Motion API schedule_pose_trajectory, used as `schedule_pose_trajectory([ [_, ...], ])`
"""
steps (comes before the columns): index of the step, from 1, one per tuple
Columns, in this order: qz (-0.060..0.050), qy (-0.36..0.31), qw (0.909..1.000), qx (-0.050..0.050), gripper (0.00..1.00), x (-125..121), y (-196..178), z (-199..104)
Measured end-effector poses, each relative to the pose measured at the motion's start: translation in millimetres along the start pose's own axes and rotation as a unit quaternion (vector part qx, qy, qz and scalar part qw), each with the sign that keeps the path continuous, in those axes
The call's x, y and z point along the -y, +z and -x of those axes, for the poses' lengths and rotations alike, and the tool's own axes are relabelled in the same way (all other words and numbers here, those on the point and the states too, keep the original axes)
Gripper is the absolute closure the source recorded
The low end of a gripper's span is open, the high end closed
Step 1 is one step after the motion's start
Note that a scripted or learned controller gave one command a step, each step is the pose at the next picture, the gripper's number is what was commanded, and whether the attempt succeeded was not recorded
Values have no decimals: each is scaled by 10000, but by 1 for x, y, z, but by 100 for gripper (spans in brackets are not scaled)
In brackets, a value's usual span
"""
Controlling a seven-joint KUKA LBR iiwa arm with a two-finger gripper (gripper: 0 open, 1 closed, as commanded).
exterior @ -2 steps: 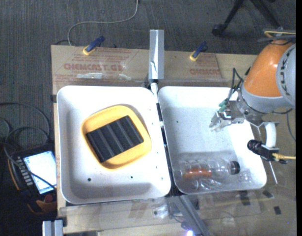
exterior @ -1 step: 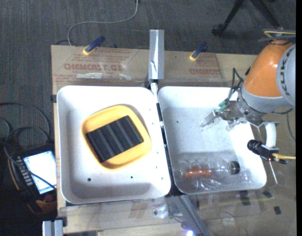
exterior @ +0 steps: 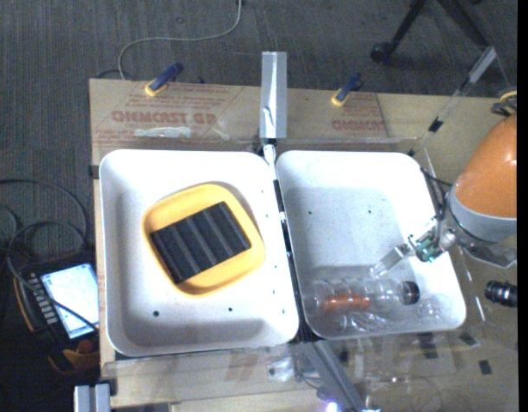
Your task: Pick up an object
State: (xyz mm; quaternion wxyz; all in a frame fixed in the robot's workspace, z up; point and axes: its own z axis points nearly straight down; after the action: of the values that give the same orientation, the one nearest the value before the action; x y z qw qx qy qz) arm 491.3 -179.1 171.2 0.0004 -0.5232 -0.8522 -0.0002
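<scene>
the left bin (exterior: pixel 118 230) holds a yellow tray with a black ribbed insert (exterior: pixel 203 239), lying near its middle and turned at a slant. just beside it, the right bin (exterior: pixel 349 187) carries a clear plastic bottle (exterior: pixel 362 297) with an orange inner part and a dark cap, lying on its side along the bin's front edge, toward the front right corner. the gripper (exterior: pixel 399 257) hangs just above the bottle, near the bin's right edge, below the orange band of the arm (exterior: pixel 491 183). how far it is open cannot be told, and nothing is seen in its grasp.
</scene>
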Motion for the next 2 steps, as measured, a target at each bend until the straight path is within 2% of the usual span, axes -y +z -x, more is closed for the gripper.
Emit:
schedule_pose_trajectory([
  [1,78,-257,9996,90,0,-27,79,-56],
  [2,-1,471,9989,4,0,-47,42,-13],
])
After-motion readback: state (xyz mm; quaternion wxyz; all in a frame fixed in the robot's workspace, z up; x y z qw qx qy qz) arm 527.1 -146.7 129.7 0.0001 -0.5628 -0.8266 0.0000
